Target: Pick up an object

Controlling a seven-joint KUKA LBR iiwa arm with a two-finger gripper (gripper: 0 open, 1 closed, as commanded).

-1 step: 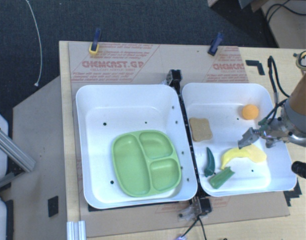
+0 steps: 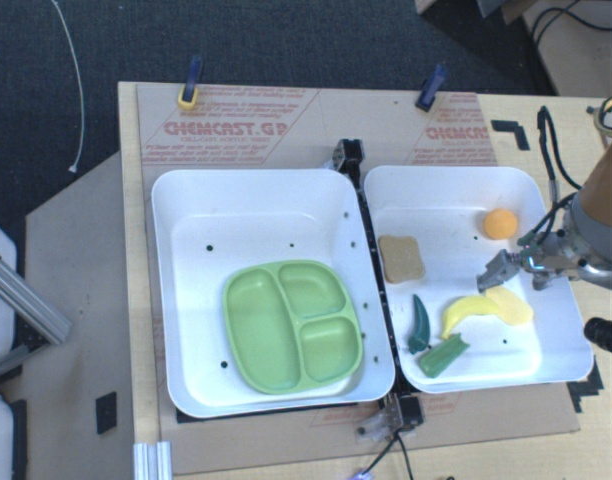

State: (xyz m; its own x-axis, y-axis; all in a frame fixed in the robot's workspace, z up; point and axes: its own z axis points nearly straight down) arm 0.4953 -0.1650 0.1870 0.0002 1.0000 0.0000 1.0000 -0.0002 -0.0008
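- Arm (image 2: 598,203): enters at the view's right edge; a tan-orange curved section shows at the top, with a grey rounded collar below it.
- Wrist: grey metallic housing with a small blue-tinted spot near the claw mount.
- Claw (image 2: 501,268): dark grey to silver, made of short angular metal pieces.
- Cable: a black lead loops up beside the arm's upper section.
- Screws and markings too small to make out.

arm: enters from right | gripper (image 2: 513,267): low, pointing left
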